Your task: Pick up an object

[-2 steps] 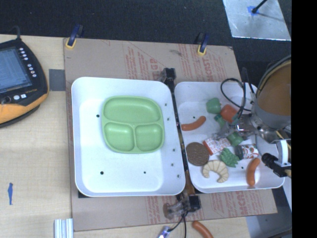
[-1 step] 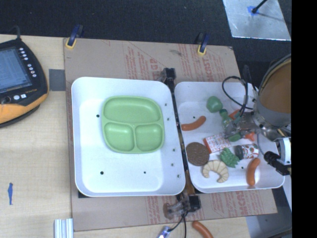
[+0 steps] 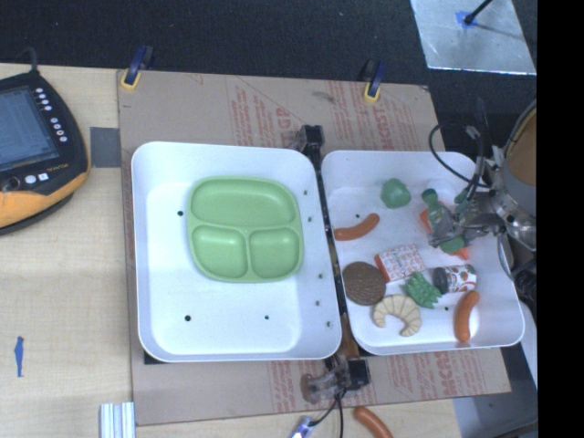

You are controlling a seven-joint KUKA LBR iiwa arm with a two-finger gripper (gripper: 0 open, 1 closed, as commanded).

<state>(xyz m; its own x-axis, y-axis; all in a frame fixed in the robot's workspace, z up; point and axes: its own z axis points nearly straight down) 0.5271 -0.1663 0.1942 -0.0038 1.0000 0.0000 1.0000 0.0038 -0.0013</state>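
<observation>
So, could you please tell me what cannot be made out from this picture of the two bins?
- The two-finger gripper, in the camera view: too small and cluttered to tell what, if anything, it has.
- The small orange item beside it: partly hidden behind the gripper, so its shape is unclear.
- The orange sausage-shaped piece on the bench below the right white bin: cut off by the picture's bottom edge.

A wooden bench [image 3: 64, 290] carries a brown cardboard sheet [image 3: 274, 108] held by two blue-and-yellow clamps [image 3: 137, 66] along its far edge. An orange-and-grey teach pendant [image 3: 32, 149] lies at the bench's left. A stray orange sausage [image 3: 374, 422] rests near the front edge
</observation>
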